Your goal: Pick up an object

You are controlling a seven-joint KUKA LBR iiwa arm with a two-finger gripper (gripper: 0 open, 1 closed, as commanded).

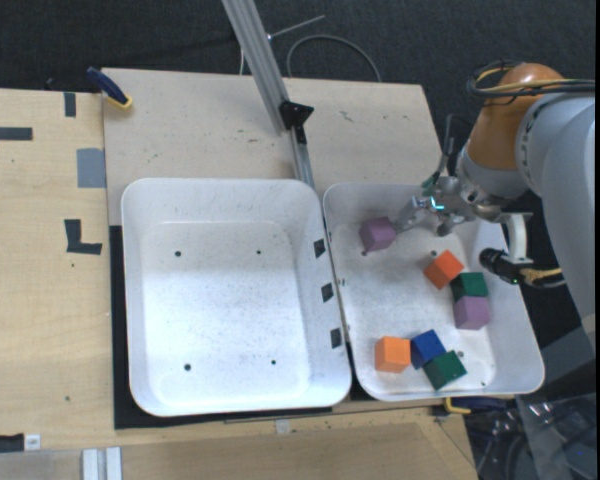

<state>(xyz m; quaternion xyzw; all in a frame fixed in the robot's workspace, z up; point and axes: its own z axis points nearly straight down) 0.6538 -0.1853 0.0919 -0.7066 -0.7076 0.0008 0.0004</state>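
**Approach phase: gripper above the right bin, nothing gripped**

The grey arm's two-finger gripper (442,206) sits over the far edge of the right shallow white bin (510,373). Whether it is open or closed cannot be told at this resolution, and no object is visibly gripped.

A small mauve foam cube (377,234) lies just beside the gripper, near the bin's far left corner. Toward the right edge lie an orange cube (443,268), a dark green cube (469,286) and a second mauve cube (472,312). By the near edge, an orange block (392,353), a blue block (427,347) and a green block (445,369) touch one another.

Judgement: the grasp is not yet made. The next move calls for centring over the isolated mauve foam cube, then descending
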